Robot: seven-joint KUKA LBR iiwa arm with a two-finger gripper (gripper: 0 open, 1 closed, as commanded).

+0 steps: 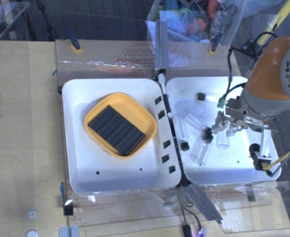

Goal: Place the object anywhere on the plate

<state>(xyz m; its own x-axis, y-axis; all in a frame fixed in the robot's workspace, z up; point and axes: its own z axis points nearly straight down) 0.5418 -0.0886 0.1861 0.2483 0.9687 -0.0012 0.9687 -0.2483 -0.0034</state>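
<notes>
1. Over the right bin [234,174], the arm [273,78] reaches in from the right edge, wrist bent downward.
2. Its gripper [223,132] hangs near the bin's middle; whether it is wide or narrow cannot be told.
3. In the left bin [76,177], the dark ridged object [117,128] lies on the yellow plate [96,111], near the centre.

dark ribbed slab [117,128] | flat, angled on yellow plate [96,110] | left bin [76,172]
</notes>
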